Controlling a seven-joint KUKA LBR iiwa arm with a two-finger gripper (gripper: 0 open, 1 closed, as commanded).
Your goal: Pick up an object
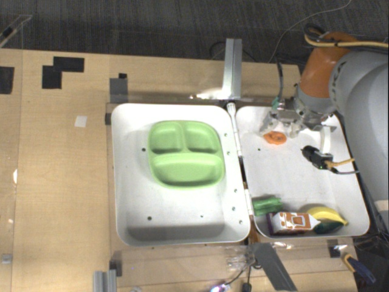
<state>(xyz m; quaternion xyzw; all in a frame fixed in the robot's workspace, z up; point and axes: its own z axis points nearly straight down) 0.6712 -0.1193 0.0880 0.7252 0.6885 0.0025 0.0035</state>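
A small round orange object point(275, 139) lies near the back left of the right bin point(298, 178). My gripper point(281, 127) hovers just behind and above it, at the bin's far edge. The fingers point(268, 124) stand apart, open, with nothing between them. Along the right bin's front edge lie a green object point(265, 205), a brown and white carton point(290, 222) and a yellow banana point(326, 214) resting on something dark green point(330, 227).
The left bin point(130, 212) holds a green divided plate point(185, 152) at its middle. A metal post point(233, 66) stands behind the wall between the two bins. The arm comes in over the right bin's back right corner.
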